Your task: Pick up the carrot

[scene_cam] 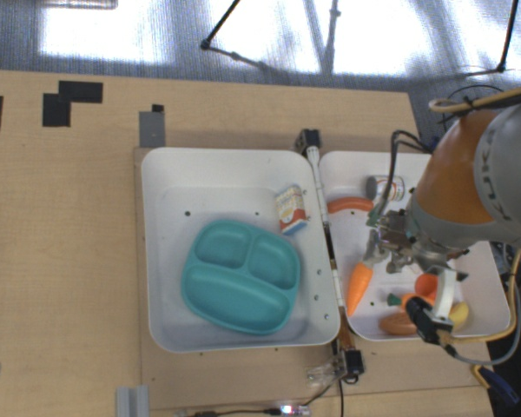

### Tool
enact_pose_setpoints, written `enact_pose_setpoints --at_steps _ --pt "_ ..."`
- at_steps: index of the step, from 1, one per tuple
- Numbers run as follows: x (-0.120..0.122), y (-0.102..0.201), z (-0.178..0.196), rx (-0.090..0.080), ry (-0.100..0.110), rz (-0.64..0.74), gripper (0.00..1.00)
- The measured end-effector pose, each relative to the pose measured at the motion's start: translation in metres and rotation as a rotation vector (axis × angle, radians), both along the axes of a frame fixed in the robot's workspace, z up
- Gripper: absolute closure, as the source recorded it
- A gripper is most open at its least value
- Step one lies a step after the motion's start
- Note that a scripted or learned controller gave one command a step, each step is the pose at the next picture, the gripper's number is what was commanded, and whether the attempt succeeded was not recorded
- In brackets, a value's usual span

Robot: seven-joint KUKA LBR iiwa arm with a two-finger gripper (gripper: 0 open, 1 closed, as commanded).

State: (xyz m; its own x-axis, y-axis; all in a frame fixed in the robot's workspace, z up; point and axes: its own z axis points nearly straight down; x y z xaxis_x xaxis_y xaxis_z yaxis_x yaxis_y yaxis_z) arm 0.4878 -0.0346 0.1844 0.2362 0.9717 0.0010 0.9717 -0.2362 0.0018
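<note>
Carrot (359,287) lies in the right bin (502,320), against its left wall, tip pointing down toward the bin's near edge, fat end up. It is on the bin floor, not lifted.

Gripper (380,248) sits just above and right of the carrot's fat end, near it, possibly touching; the slant makes contact impossible to confirm. Nothing is visibly between its fingers, so no grasp as far as I can see. Whether the gripper is spread or closed: cannot tell, the arm (478,181) and wrist hardware crowd that spot.

Other stuff in the right bin: an orange curved piece (349,204) up near the top left, a small can (387,186) beside it, a brown sausage-like item (398,323) and a banana (451,304) at the bottom right. Left bin (156,233) has a teal tray (240,276) and a small carton (292,209) near its right wall.

Progress, my read: approach is roughly done, grasp and lift are both left. Task not complete.

Risk: carrot hugs the wall between the bins, so one finger has little room on that side. A descent slightly off could push the carrot instead of straddling it.
</note>
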Motion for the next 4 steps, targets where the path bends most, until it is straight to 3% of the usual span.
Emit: enact_pose_setpoints --at_steps 1,2,3,4 --pt "0.01 -0.049 -0.055 -0.001 0.002 0.023 1.0" --pt "0.01 -0.049 -0.055 0.0 0.002 0.024 0.0" --pt "0.001 -0.065 -0.098 0.001 -0.002 0.247 0.0" --pt "0.004 -0.064 -0.086 0.0 -0.011 0.25 1.0"
